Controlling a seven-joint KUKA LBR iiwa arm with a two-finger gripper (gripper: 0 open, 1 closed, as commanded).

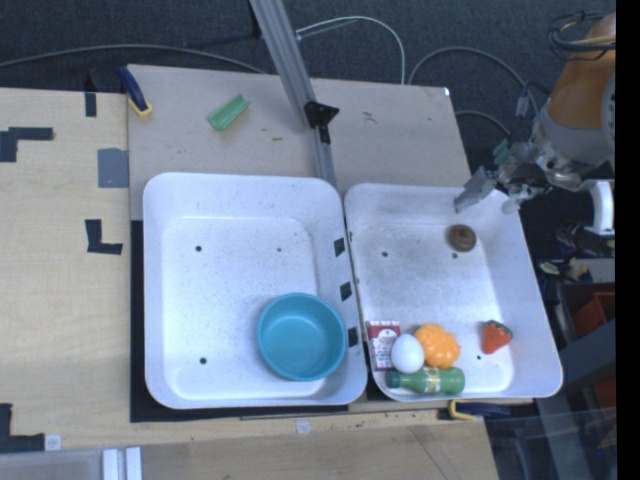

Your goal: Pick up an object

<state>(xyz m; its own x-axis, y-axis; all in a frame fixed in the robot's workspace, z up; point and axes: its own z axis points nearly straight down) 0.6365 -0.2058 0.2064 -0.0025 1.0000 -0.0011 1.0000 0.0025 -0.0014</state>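
Note:
My gripper (488,202) hovers over the far right corner of the right bin (400,218), open, with nothing between its fingers. A small brown round object (461,236) lies just below and left of it on the bin floor. At the bin's near edge sit a red carton (383,345), a white egg (407,353), an orange fruit (437,344), a green bottle (428,380) lying on its side, and a red strawberry-like piece (495,336). A blue bowl (301,335) stands in the left bin (200,218) at its near right.
A slanted metal pole (290,58) comes down to the bench between the bins' far edges. A green block (228,112) and a blue-and-yellow clamp (135,91) lie on the bench behind the left bin. Cables run behind the bench.

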